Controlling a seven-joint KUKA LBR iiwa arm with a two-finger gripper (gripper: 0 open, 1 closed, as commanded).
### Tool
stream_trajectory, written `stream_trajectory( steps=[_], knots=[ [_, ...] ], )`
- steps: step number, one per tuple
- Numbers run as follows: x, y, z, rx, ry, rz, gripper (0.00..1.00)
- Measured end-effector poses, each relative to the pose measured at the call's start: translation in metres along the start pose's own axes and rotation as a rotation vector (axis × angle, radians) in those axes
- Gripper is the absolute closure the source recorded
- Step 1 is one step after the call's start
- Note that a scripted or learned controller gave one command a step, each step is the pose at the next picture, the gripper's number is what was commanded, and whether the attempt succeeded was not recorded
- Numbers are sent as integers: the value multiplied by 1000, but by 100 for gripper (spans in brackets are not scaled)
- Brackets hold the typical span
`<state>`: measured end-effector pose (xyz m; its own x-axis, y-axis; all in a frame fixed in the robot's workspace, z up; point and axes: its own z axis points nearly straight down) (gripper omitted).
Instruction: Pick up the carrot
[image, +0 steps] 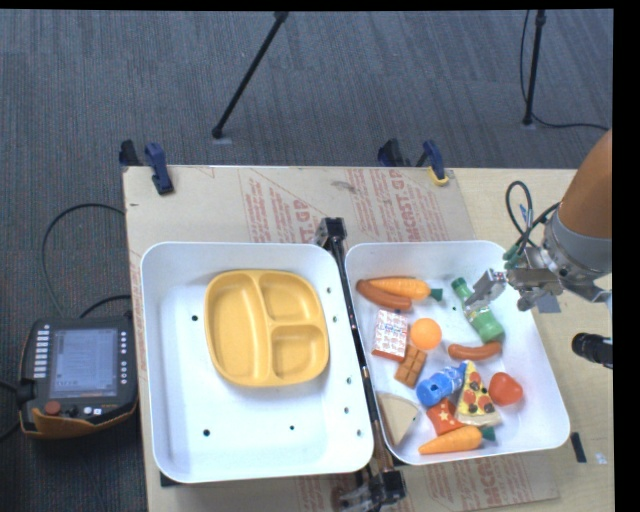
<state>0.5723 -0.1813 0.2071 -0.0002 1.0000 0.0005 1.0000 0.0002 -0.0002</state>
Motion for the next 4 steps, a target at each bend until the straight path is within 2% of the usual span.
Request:
stream_trajectory(
  steps=[1,2,3,4],
  knots=[
    [66,24,115,-5,-1,-26,0],
    [67,25,105,-8,4,-23,100],
    [66,25,105,-7,4,-22,0],
    [35,-23,114,-13,0,-101,0]
  ],
)
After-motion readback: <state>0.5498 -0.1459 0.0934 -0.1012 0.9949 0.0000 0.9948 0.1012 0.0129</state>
